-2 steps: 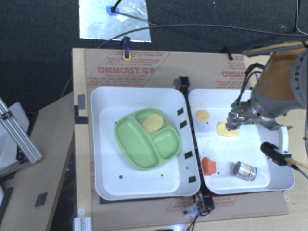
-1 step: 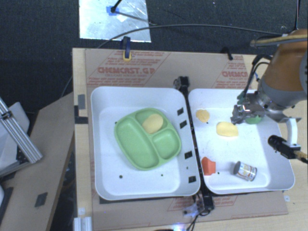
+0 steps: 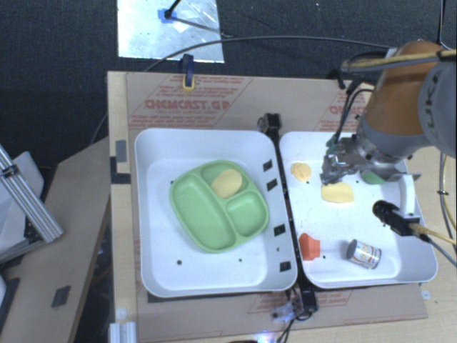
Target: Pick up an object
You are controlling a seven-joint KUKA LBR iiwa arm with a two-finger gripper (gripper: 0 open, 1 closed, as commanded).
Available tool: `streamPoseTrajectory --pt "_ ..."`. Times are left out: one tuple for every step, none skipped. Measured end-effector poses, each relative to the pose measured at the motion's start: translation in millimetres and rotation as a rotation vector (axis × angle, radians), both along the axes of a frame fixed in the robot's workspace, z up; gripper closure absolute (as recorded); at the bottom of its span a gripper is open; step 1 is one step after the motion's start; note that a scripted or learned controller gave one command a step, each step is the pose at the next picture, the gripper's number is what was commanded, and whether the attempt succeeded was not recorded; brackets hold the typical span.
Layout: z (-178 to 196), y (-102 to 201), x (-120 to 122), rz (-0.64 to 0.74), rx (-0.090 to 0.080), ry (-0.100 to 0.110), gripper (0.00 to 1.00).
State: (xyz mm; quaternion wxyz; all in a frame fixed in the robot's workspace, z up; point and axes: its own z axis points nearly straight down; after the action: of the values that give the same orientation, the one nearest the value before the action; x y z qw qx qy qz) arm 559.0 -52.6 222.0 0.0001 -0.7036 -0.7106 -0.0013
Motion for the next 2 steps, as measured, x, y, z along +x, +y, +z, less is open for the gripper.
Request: streamPoseTrajectory --pt "4.7 45.6 -4.1 0.0 0.0 0.001 1.0" --pt "8.2 101.8 -26.2 0.001 0.001 0.002 1.0"
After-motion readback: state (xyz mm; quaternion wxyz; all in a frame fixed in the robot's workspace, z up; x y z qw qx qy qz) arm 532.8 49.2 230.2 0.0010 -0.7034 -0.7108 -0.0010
